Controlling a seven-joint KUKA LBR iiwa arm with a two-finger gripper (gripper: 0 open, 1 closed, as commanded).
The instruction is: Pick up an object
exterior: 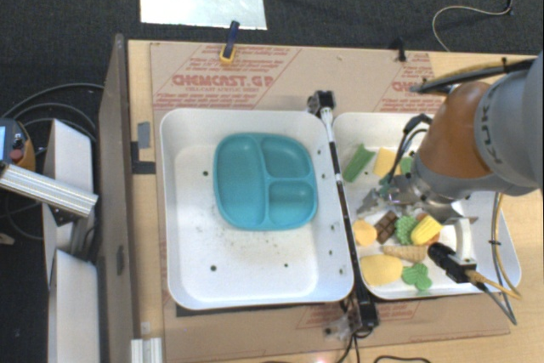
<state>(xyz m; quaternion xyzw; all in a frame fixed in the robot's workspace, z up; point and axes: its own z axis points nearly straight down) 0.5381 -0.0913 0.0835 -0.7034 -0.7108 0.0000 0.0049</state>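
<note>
Dark carpet around bench. Left bin (191, 183) holds teal divided plate (264, 181). Right bin (501, 242) has toy food pile (399, 244); gripper (382, 201) low over it, finger state can't tell. Nothing visibly grasped, so pick not done, lift remains.

toy foods (399, 244) heaped in right bin (501, 221)
</note>
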